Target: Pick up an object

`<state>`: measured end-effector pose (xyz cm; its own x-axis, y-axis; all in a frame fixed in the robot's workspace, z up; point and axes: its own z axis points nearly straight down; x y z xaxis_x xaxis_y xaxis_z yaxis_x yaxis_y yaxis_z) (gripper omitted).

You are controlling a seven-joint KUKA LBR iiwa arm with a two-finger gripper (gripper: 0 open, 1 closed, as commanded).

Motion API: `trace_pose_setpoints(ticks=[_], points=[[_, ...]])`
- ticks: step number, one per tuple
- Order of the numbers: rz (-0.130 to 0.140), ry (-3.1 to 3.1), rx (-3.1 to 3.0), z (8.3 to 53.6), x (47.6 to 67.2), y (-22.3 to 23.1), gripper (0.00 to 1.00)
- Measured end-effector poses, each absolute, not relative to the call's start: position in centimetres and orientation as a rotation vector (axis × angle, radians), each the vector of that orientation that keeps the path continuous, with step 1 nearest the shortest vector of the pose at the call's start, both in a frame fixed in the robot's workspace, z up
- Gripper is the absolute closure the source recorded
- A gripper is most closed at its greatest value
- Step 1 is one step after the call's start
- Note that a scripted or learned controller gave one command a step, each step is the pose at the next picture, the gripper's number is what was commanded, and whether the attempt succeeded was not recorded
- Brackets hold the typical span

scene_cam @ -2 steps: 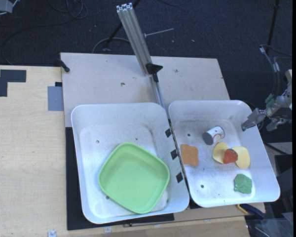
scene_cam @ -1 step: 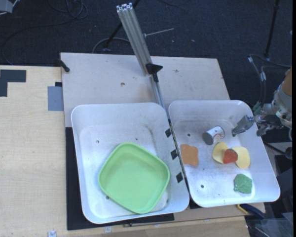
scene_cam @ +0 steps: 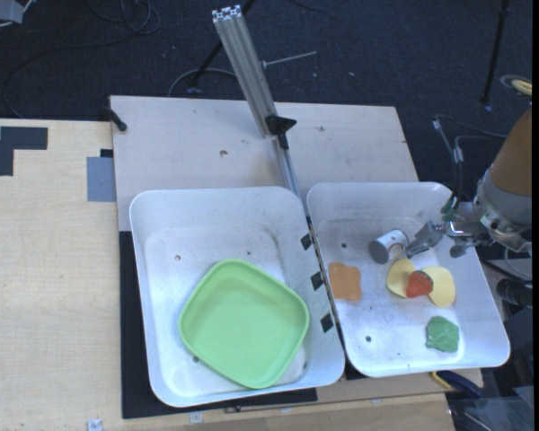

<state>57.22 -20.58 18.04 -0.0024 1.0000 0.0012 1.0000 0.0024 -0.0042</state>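
Grey gripper (scene_cam: 428, 238) hangs over the right bin's (scene_cam: 377, 200) far right part — whether anything sits in it cannot be told. Nearest object — a small grey cylinder (scene_cam: 387, 243) — lies just left of it, long axis running left-right.

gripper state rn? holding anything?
Gripper: over the right bin, next to the grey cylinder. Open or closed cannot be told, and nothing is seen held.

Arm (scene_cam: 512, 178) cut off at right edge — tool (scene_cam: 428, 237) fingers' state unclear.
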Motion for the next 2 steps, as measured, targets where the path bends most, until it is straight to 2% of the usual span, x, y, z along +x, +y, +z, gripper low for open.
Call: trace_pose_setpoints(ticks=[1, 2], points=[[0.005, -2.219, -2.216, 11.8, 57.1, -20.8, 0.0], [0.0, -2.221, -2.222, 13.1, 57.2, -21.0, 1.0]])
